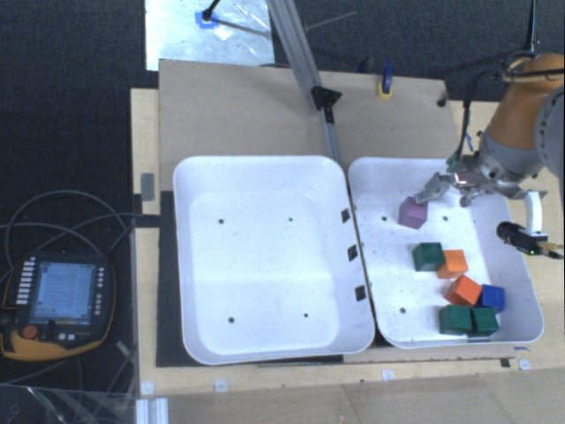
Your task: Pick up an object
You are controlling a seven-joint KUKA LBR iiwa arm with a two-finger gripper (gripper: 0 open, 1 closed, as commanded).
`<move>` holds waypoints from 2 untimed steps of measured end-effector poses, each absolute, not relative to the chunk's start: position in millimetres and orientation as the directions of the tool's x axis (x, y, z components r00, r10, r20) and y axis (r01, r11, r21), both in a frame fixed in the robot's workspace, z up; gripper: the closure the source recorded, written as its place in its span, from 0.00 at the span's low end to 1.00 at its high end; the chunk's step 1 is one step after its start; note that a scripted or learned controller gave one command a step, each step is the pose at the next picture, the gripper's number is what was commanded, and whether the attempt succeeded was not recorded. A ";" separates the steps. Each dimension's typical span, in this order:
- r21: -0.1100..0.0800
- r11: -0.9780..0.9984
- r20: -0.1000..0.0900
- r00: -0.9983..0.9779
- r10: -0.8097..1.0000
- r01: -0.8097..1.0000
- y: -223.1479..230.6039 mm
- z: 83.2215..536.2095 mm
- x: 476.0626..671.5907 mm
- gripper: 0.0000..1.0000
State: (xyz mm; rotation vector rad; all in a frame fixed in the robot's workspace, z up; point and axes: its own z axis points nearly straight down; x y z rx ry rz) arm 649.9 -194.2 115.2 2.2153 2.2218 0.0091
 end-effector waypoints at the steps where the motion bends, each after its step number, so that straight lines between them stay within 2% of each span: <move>1: 0.021 0.005 -0.007 -0.005 1.000 1.000 -195.6 114.9 654.4 0.00; 2: 0.023 0.008 -0.006 -0.008 1.000 1.000 -195.2 125.3 655.6 1.00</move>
